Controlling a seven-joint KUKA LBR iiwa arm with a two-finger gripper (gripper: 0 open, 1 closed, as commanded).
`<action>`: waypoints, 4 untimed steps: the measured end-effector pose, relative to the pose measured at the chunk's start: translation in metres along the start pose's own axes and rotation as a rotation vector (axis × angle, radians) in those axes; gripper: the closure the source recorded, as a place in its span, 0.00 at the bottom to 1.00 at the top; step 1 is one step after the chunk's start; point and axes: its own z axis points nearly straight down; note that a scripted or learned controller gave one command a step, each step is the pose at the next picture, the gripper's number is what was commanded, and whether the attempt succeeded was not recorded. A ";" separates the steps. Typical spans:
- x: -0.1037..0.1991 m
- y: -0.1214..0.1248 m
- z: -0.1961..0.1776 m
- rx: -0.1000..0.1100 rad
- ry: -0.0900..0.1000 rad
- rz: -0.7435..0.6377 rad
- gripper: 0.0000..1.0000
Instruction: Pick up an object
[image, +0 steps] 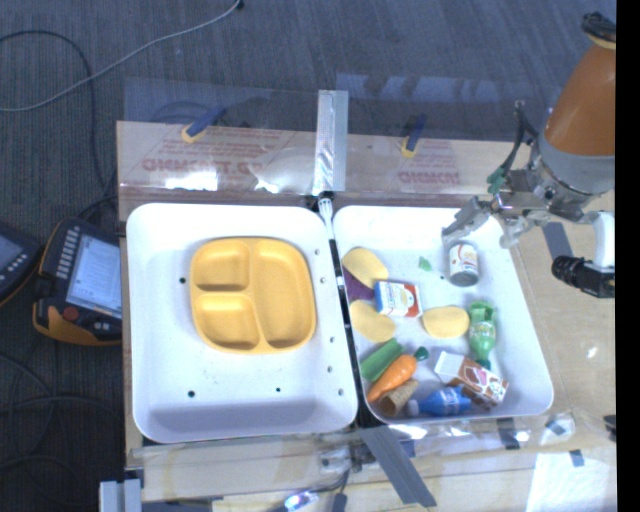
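Several items crowd the right bin (520, 300); your fingers (487, 214) hang spread wide and grip nothing, poised over its far corner. Just below them lies the small can (463, 263). You should centre over it, straddle its sides, and descend straight.

Yellow 3-compartment plate (252, 294) in left bin (150, 400); teach pendant (82, 283) on floor.
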 end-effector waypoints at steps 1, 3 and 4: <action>-0.027 0.032 0.091 0.001 -0.003 -0.006 0.00; -0.053 0.038 0.186 -0.011 -0.002 -0.069 0.00; -0.052 0.039 0.175 -0.014 -0.002 -0.070 1.00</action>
